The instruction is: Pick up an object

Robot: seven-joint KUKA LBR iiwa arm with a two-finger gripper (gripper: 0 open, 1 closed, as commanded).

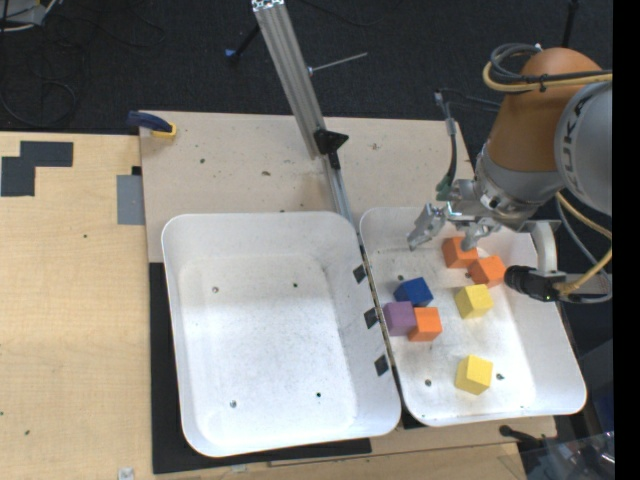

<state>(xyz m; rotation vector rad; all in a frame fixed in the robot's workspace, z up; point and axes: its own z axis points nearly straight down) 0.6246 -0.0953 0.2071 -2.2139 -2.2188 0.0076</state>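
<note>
1. Hovering over the far end of the right bin (560, 393), your gripper (455, 224) is standing wide, gripping nothing.
2. You are seeing two orange cubes (460, 253) lying just below and right of it, nearest.
3. You are needing a short drop toward them; blue cube (413, 291) is sitting further.

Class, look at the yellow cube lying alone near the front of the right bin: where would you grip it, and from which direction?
Grip the lone yellow cube across two opposite flat side faces, coming straight down from above. It sits apart from the other blocks with bare bin floor around it, so the fingers should have room on either side. The gripper is over the bin's far end.
</note>
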